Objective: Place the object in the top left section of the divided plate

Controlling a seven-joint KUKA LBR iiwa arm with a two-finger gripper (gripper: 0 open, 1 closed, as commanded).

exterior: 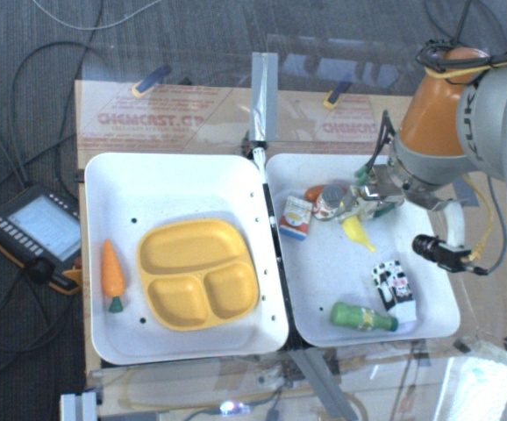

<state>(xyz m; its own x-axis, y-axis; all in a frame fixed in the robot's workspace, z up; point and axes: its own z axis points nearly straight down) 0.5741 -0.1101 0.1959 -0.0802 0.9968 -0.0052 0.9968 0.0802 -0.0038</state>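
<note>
A bench covered with brown printed board sits on dark grey carpet strewn with black cables, and it bears two shallow white bins side by side.

Nearest, at the lower right of the frame, a green bottle [363, 317] lies on its side in the right bin [438, 323], with a black-and-white cow-patterned carton [393, 285] just above it. In the left bin [174, 178] a yellow divided plate [198, 273] lies in the middle with all three sections bare, and an orange carrot [112, 273] lies just to its left, apart from it.

Farther up the right bin, a yellow cone-shaped piece [357, 231] lies beside a small red-and-white carton [296, 217] and a round tin [331, 203]. The gripper [372, 193] is low over this cluster, but whether it is open or closed cannot be told. The grey-and-orange arm [451, 117] enters from the upper right.
</note>
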